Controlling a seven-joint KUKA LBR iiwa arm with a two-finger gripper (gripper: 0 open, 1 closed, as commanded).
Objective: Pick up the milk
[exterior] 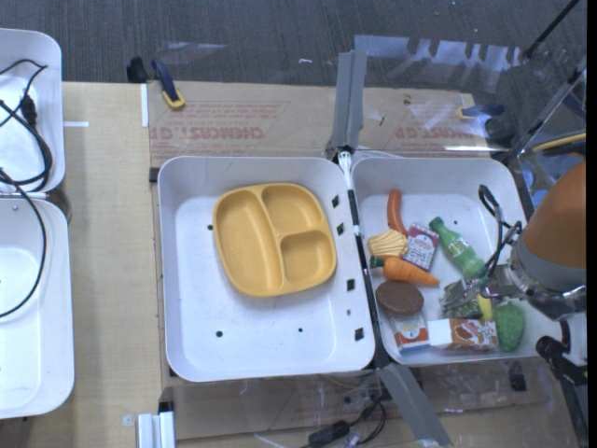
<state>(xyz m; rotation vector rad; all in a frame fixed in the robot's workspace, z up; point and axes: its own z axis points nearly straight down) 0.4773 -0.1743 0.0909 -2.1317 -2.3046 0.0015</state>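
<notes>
The milk [420,247] is a small white and red carton lying in the middle of the right bin [438,187], between a ridged yellow snack [387,244] and a green bottle [457,247]. My gripper [469,296] reaches in from the right and sits low in the right bin, just right of and nearer than the carton, over a small yellow item [485,307]. It does not touch the milk. The arm's orange band [562,222] hangs over the bin's right wall.
Around the milk lie a red sausage [395,210], a carrot [410,271], a brown cookie [399,297], a jar [409,329], a printed box [466,334] and a green bumpy item [509,327]. The left bin [187,278] holds a yellow divided plate [275,239].
</notes>
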